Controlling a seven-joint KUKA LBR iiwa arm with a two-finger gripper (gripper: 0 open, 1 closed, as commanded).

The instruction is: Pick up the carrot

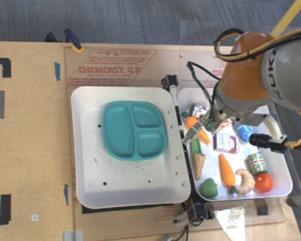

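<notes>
My gripper (202, 131) is low over the left part of the right bin (286, 182). A small orange carrot piece (204, 136) sits between its fingers, with a metal finger (192, 133) on its left side and the other finger close on its right. The gripper looks shut on that piece. A second, longer carrot (227, 168) with a green end lies free on the bin floor below and to the right of the gripper. Another small orange bit (191, 121) shows just above the left finger.
The right bin also holds a green pepper (208, 187), a cone (197, 163), a red tomato (263, 182), a can (256, 162), a pink packet (226, 142) and a tan shrimp-like toy (245, 181). The left bin (90, 185) holds a teal divided plate (134, 129).
</notes>
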